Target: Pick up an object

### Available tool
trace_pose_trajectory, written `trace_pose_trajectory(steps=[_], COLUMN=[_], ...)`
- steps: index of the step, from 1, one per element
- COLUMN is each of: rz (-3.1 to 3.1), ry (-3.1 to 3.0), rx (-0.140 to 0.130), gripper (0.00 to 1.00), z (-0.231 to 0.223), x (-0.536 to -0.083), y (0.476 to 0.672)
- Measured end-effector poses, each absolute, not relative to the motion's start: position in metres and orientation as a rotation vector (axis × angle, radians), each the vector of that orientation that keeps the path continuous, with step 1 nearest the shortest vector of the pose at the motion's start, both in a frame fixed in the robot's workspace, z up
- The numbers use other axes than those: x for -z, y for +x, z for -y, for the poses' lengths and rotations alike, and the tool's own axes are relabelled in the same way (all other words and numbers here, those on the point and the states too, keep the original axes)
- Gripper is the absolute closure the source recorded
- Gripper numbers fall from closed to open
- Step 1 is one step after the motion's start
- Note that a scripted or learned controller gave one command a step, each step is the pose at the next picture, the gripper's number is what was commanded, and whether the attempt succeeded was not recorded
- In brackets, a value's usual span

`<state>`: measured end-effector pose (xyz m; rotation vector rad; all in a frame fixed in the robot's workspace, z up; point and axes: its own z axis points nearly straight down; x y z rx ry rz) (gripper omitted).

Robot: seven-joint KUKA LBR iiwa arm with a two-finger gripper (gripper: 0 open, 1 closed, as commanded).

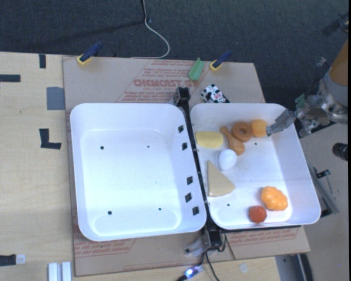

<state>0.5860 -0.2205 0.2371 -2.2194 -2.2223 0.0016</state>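
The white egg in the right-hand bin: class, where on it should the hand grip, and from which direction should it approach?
Probably straight from above, closing across the middle of the white egg, its widest part. It lies low on the bin floor, so nothing offers a side hold. The yellow piece sits just above it and the pale wedge just below, so the open sides look like left and right.

Red print, seemingly "CHEMCAST", on the brown cardboard sheet (158, 82) behind the bins; smaller lines illegible.
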Motion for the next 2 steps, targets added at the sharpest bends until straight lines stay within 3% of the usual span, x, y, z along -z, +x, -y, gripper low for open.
trace_pose_trajectory(steps=[1, 2], rz=[2.228, 2.227], ry=[-2.226, -2.217], rx=[0.006, -0.004], gripper=[0.00, 0.00], z=[0.223, 0.200], x=[-0.098, -0.087], y=[0.648, 0.670])
